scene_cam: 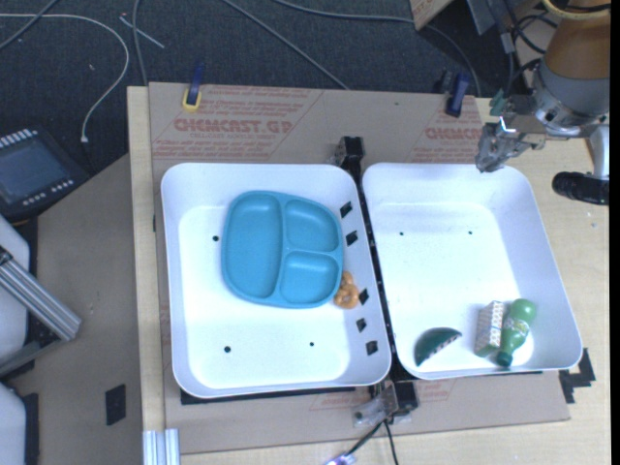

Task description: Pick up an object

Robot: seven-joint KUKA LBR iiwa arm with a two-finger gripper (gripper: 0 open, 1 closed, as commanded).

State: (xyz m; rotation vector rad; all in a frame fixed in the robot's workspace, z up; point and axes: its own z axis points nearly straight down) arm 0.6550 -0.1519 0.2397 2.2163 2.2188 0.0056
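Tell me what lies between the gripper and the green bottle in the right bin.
In the camera view, bare white floor of the right bin lies between the gripper, at the bin's far edge, and the green bottle near its near right corner.

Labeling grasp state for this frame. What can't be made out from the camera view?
- Gripper: too small and blurred to tell whether the fingers are open or shut.
- Arm: cut off by the top and right edges.
- Orange item: partly tucked under the blue plate rim, too small to identify.
- Bottle: label too small to read.
- Green piece: dark, only its shape shows.
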